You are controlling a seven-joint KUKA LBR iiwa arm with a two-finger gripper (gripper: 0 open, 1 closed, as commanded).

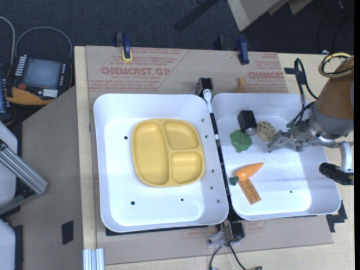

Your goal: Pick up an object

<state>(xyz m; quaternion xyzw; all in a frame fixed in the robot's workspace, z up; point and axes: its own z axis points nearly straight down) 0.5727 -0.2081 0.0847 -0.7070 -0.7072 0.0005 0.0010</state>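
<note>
**Claw low in the right bin, nothing in it yet**

While the grey arm with its orange band leans in from your right, watch the crowding: the gripper [279, 142] sits low in the right white bin [292, 204], just beside the speckled tan cookie-like piece [266, 130], with the green leafy toy [241, 140] and the small black block [246, 119] near it. Close there and you could nudge the speckled piece aside or pinch two things at once. The orange carrot toy [248, 171] and the tan flat wooden stick [251, 192] touching it lie apart, lower in the bin. I can't tell how wide the claw stands; nothing shows between its tips. Over in the left white bin [112, 207], the yellow divided plastic tray [167, 151] lies untouched.
</note>
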